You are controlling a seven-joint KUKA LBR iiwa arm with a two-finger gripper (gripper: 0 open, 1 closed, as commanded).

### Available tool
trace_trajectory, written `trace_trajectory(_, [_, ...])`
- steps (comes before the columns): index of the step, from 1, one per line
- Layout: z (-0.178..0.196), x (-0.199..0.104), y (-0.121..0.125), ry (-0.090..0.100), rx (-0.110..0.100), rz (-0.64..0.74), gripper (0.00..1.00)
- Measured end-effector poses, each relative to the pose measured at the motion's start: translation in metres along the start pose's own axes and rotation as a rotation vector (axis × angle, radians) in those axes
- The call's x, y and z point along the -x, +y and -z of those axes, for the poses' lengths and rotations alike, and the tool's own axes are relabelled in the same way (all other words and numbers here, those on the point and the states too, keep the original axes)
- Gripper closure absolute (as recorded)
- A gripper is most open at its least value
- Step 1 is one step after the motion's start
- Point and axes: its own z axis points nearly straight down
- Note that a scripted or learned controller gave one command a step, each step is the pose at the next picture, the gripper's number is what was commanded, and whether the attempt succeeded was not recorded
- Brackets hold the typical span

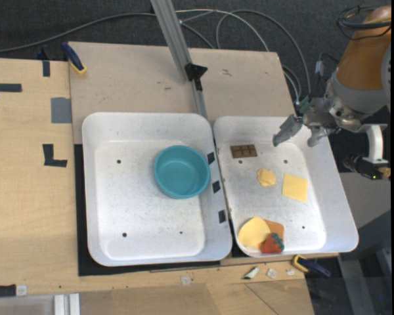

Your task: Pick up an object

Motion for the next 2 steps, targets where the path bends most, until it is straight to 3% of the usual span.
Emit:
trace_trajectory(1, [0.000,0.000,0.000,0.000,0.000,0.000,0.00])
trace_trajectory(2, [-0.046,0.001,0.006,-0.001,-0.004,0.000,0.00])
